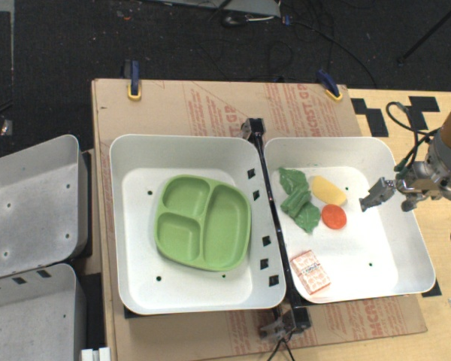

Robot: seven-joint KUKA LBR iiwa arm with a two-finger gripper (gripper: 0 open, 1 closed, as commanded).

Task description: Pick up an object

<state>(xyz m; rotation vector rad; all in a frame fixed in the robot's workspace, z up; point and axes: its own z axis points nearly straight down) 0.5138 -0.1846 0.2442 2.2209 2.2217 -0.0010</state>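
— What is on the bench (180,104)?

— Two white bins side by side on a brown board. The left bin (128,201) holds a green tray (204,222) with three parts. Next to it, the right bin (406,262) holds four small things.

— What are they?

— A green toy (298,201), a yellow one (328,189), a round red one (334,216), and a little red and white packet (311,271). The green, yellow and red ones lie close together near the top of the bin. The packet lies apart, near the front rim.

— Where is the pincer (378,195)?

— At the right side of the right bin, on the grey arm (432,173). The yellow and red toys are just to its left, not touching it.

— Is it holding anything?

— No. I cannot tell if it is open or closed; it looks too small and dark.

— And around the bench?

— A dark floor with cables, and blue and yellow clamps (134,79) on the far edge.
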